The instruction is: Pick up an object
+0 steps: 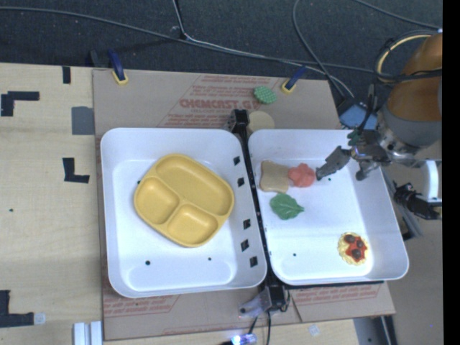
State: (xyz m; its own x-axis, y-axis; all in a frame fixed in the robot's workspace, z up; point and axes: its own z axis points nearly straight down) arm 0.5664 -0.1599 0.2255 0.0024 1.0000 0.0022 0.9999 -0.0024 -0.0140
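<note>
In the right bin (388, 261), the gripper (346, 162) hangs released, fingers spread, grasping nothing. The red piece (302, 175) lies just left of it, touching the tan block (274, 177). You should straddle the red piece alone before clenching.

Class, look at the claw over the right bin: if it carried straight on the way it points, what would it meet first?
Probably the red toy, just ahead of the claw, with the tan block behind it; height is unclear.
</note>
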